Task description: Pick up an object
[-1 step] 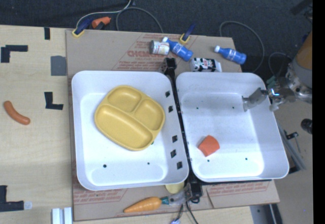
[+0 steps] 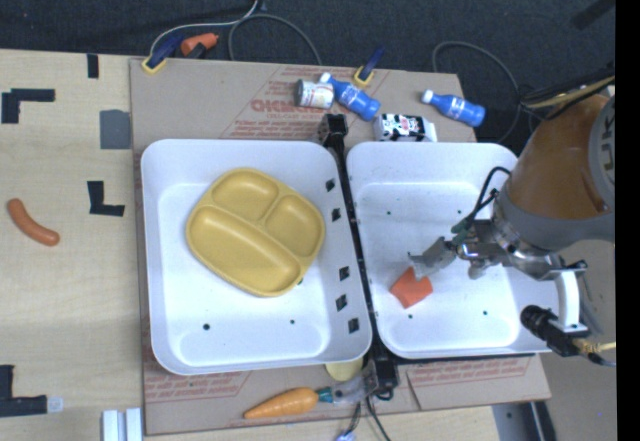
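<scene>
A small orange-red block (image 2: 411, 287) lies on the floor of the right bin (image 2: 430, 174), near its front. My gripper (image 2: 446, 261) hovers just above and to the right of the block, fingers spread open with nothing between them. Its left fingertip (image 2: 421, 257) sits close over the block's upper edge. The grey and orange arm comes in from the right and covers the right side of this bin.
A yellow divided plate (image 2: 257, 229) lies in the left bin (image 2: 170, 319). Behind the bins sit two blue bottles (image 2: 357, 100) (image 2: 455, 108), a white bottle (image 2: 314, 92) and a black-and-white box (image 2: 405, 127). A carrot (image 2: 283, 403) lies in front, a sausage (image 2: 32, 222) far left.
</scene>
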`<state>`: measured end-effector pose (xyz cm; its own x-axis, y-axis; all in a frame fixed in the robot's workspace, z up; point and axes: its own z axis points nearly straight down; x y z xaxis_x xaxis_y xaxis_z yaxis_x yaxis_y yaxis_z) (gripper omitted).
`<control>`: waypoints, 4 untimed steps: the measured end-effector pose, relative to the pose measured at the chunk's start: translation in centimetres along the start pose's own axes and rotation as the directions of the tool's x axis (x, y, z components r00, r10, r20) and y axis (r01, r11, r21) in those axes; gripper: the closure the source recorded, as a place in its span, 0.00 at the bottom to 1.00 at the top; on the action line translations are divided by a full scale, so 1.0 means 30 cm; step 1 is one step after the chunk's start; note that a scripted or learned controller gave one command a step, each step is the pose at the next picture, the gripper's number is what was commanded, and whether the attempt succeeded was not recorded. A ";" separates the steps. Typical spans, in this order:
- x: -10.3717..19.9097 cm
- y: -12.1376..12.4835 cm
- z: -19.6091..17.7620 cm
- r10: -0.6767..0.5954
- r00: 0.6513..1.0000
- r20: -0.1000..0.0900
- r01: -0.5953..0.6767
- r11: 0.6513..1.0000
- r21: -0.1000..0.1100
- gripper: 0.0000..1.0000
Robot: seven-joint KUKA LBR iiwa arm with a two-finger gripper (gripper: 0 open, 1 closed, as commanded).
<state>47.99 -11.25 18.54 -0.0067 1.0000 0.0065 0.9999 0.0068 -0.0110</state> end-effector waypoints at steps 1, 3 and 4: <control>0.027 0.130 0.347 0.005 1.000 0.011 -0.005 1.000 -0.015 0.00; 0.037 0.027 0.292 0.006 1.000 0.011 -0.006 1.000 -0.022 1.00; 0.232 0.225 -0.015 -0.002 1.000 0.006 0.002 1.000 -0.021 1.00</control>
<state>54.71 -4.25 18.96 -0.0090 1.0000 0.0001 0.9999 0.0090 0.0096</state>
